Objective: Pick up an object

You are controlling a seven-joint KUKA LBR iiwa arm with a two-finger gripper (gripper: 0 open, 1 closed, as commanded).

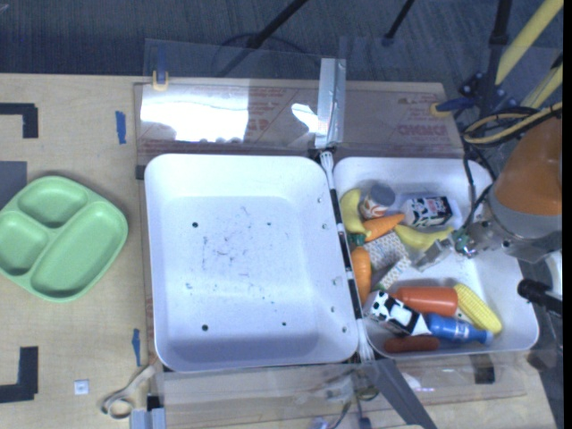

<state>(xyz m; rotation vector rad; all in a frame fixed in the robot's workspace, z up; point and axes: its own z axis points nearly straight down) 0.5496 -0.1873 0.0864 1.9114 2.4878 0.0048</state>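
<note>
The right bin (523,333) holds a heap of toys. At its back lie a yellow banana (350,206), a grey-blue disc (382,193), a cow-patterned carton (427,210) and a carrot (389,224). Nearer the front lie a second carrot (360,271), a red-orange sausage (427,298), a corn cob (478,307), a blue bottle (456,331) and a black-and-white cow toy (393,311). The arm, with its orange band (534,177), comes in from the right. My gripper (444,247) is low in the middle of the right bin, beside a yellow curved piece (418,236).
The left bin (241,172) stands beside the right one, with a raised divider edge (344,239) between them. A green divided plate (58,237) sits on the bench at far left. A clear panel (232,105) stands behind the bins. Cables hang at upper right.
</note>
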